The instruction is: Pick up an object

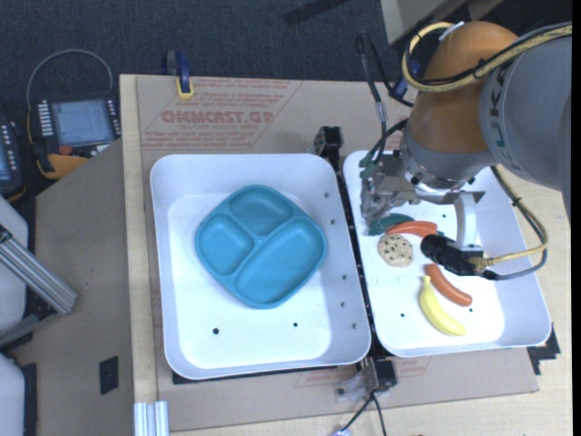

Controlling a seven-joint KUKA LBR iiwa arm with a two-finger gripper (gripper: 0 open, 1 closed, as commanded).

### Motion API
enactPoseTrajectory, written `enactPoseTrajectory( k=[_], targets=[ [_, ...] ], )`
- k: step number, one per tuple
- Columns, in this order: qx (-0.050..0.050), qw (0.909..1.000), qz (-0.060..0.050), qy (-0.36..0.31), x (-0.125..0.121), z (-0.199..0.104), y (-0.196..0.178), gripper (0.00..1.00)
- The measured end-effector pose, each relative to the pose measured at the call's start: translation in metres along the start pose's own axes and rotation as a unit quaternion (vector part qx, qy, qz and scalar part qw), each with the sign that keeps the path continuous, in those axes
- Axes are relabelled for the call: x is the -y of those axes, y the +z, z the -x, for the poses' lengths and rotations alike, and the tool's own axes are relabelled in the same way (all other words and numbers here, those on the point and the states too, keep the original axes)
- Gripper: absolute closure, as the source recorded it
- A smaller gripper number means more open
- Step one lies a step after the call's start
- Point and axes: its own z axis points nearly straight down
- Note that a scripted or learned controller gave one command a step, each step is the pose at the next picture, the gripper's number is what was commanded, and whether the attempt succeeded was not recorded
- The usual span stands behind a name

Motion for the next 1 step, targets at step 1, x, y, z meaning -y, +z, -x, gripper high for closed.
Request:
enactPoseTrajectory(
  k=[1],
  targets=[
    [0.0, 1.0, 0.001, 0.0, -0.0072, -0.0525, 0.0068, 1.0]
  ],
)
